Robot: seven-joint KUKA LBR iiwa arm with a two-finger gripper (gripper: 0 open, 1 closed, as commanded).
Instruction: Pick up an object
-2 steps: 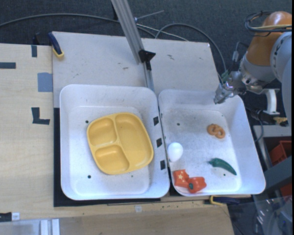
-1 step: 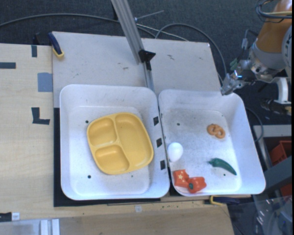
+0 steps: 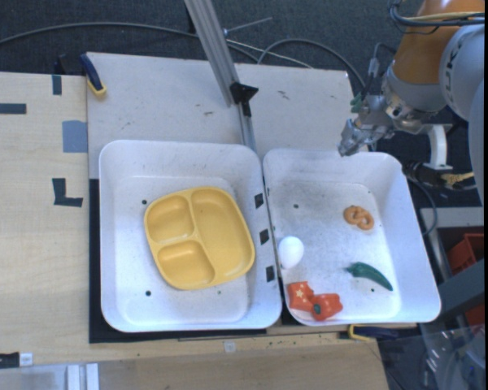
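Note:
The right bin holds a brown pretzel-shaped piece, a white egg, a green pepper and a red toy near its front wall. My gripper hangs over the bin's far rim, up and to the left of the pretzel, with nothing visibly held. The left bin carries a yellow divided plate.
A slanted metal pole stands behind the bins, its black foot near the seam between them. Cables lie across the dark floor at the back. A yellow-and-blue clamp sits at the bench's far left corner.

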